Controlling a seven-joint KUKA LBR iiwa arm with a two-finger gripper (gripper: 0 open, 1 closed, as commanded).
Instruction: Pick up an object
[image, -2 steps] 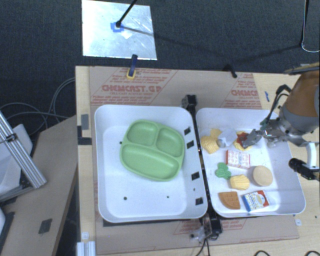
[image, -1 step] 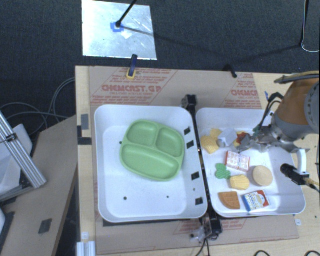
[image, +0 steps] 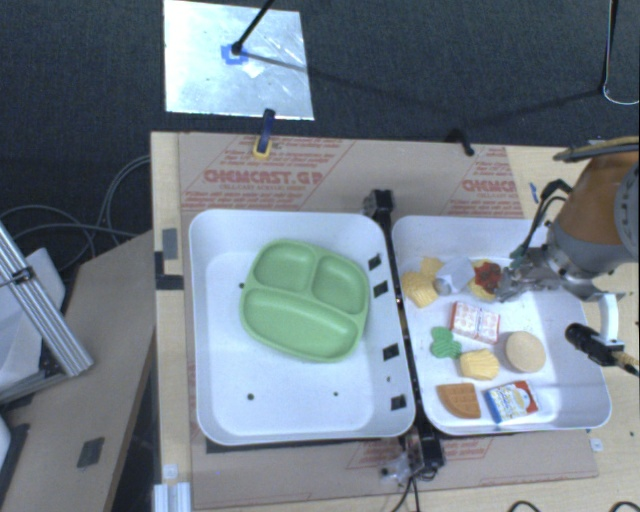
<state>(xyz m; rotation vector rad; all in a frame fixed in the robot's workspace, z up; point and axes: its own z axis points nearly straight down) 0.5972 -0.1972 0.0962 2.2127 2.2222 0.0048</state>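
Observation:
The right bin holds several toy foods. Among them are a red piece, a red-and-white box, a tan bun, a green piece, yellow pieces and a blue-and-white packet. An orange wedge lies at the bin's front. My gripper reaches in from the right and is low over the bin's back part, right beside the red piece. The wrist hides its tip.
The left bin holds a green divided plate. A black divider with clips runs between the bins. A dark part of the arm sticks out over the right bin's right rim.

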